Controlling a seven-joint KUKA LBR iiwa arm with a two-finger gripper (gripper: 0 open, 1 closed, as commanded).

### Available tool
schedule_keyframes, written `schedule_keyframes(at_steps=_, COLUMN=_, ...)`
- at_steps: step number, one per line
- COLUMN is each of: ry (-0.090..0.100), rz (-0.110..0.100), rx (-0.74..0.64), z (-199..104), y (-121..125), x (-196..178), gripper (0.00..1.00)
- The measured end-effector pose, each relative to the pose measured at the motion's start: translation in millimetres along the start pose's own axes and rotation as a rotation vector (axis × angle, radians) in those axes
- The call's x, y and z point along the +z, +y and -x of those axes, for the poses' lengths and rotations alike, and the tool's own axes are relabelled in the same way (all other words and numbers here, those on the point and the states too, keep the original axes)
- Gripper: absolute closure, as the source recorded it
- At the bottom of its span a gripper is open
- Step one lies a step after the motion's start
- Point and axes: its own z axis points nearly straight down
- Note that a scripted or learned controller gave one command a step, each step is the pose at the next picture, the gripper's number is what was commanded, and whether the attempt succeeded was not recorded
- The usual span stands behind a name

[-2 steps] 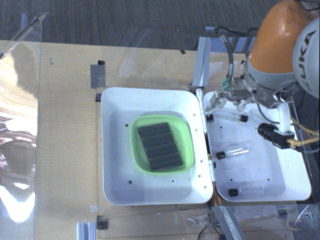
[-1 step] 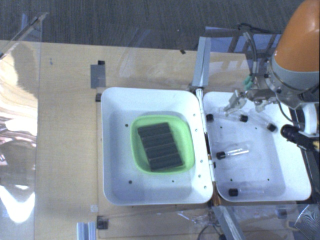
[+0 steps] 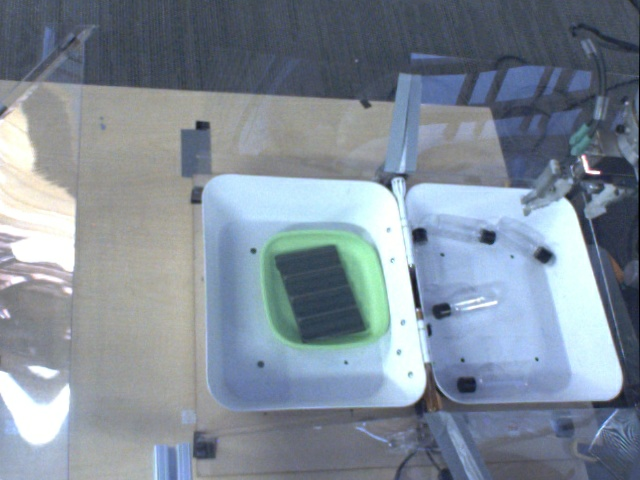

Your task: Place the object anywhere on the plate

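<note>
A lime-green square plate (image 3: 372, 303) sits in the middle of the left white bin (image 3: 225, 298). A dark grey ribbed block (image 3: 319, 293) lies flat on the plate, turned slightly off square. In the right bin (image 3: 585, 338) lie several clear tubes with black caps: one near the back left (image 3: 452, 233), one at the back right (image 3: 522, 241), one in the middle (image 3: 467, 304) and one at the front (image 3: 492, 379). My gripper (image 3: 548, 190) hangs over the right bin's back right corner, apart from the tubes and far from the plate.
A grey metal post (image 3: 403, 128) stands behind the divider between the bins. Cables and arm hardware (image 3: 600, 153) crowd the upper right. The wooden bench (image 3: 110, 298) stretches out to the left of the bins.
</note>
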Motion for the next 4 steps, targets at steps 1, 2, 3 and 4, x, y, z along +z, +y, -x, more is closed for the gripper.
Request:
schedule_keyframes(at_steps=1, ry=-0.002, rz=0.002, rx=0.089, z=50, y=-24, x=-69, gripper=0.0)
schedule_keyframes(at_steps=2, ry=-0.002, rz=0.0, rx=0.174, z=79, y=-45, x=-73, gripper=0.0)
schedule_keyframes(at_steps=3, ry=-0.002, rz=0.0, rx=0.303, z=79, y=-45, x=-73, gripper=0.0)
schedule_keyframes(at_steps=4, ry=0.0, rz=-0.008, rx=0.362, z=76, y=-48, x=44, gripper=0.0)
